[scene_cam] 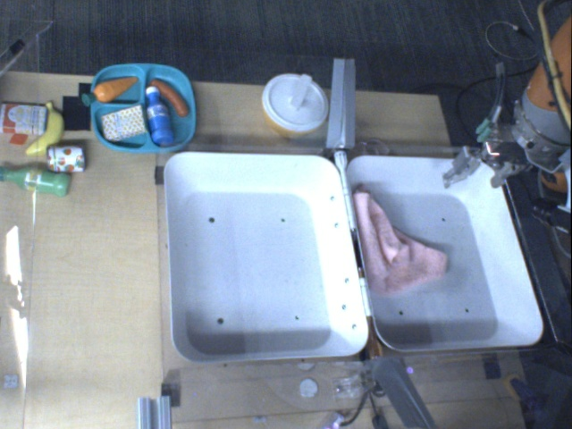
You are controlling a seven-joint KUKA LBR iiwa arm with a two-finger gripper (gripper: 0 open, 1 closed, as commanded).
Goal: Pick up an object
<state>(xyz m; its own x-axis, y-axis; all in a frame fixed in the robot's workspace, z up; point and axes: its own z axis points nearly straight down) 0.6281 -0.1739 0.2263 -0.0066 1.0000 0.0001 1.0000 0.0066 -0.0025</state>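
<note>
Your claw (476, 162) is hanging over the right bin's (514, 239) far right corner, above open floor. A crumpled pink cloth (398, 248) is lying against that bin's left wall, leaving its right half and near side open to you. The left bin (179, 239) is offering a bare floor throughout. A metal post (340, 105) is standing at the far end of the seam between the bins, with a lidded white container (295, 104) just beside it. On the tabletop (89, 284), a blue tray (143, 105) and small toys (40, 146) are crowding the far left corner.
</note>
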